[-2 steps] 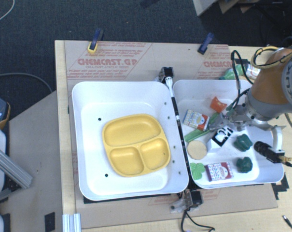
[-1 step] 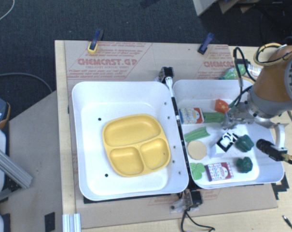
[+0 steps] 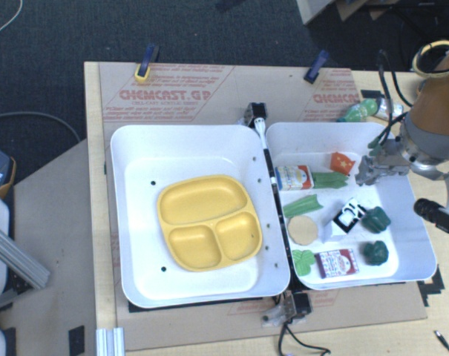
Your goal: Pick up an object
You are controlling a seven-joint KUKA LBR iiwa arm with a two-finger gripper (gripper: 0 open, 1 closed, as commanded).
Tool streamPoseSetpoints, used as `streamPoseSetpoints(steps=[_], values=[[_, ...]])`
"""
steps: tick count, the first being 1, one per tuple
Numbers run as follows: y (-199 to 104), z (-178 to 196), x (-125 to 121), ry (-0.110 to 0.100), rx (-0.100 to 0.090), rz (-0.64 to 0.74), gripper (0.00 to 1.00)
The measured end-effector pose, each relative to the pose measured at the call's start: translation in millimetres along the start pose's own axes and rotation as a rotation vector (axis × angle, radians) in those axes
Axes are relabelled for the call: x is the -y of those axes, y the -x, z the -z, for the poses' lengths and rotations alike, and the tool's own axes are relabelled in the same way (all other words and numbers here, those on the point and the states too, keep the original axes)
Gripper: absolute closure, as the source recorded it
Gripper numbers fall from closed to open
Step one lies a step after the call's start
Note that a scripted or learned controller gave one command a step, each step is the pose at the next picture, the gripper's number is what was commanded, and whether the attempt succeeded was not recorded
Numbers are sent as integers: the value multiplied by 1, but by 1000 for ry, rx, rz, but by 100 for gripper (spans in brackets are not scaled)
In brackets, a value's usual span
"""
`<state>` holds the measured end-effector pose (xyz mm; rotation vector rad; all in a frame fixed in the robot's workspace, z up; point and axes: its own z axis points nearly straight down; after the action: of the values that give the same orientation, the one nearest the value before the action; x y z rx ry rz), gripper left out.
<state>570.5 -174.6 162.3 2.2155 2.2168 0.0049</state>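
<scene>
Hovering over the right bin (image 3: 402,269), gripper (image 3: 374,170) near an orange piece (image 3: 342,162), perhaps empty, finger state unclear.

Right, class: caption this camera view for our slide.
Gripper hovers over the right bin of small items; yellow divided tray lies in the left bin.

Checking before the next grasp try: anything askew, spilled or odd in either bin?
One oddity: a green item lies outside the right bin, on the board past its far rim. The yellow divided tray sits slightly rotated in the left bin. No visible spills.
</scene>
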Motion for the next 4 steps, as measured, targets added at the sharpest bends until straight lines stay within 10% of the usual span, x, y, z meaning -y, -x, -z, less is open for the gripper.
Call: streamPoseSetpoints(steps=[2,4], values=[[5,64,-3,-2,-1,0,100],[-103,52,-47,-5,-4,6,100]])
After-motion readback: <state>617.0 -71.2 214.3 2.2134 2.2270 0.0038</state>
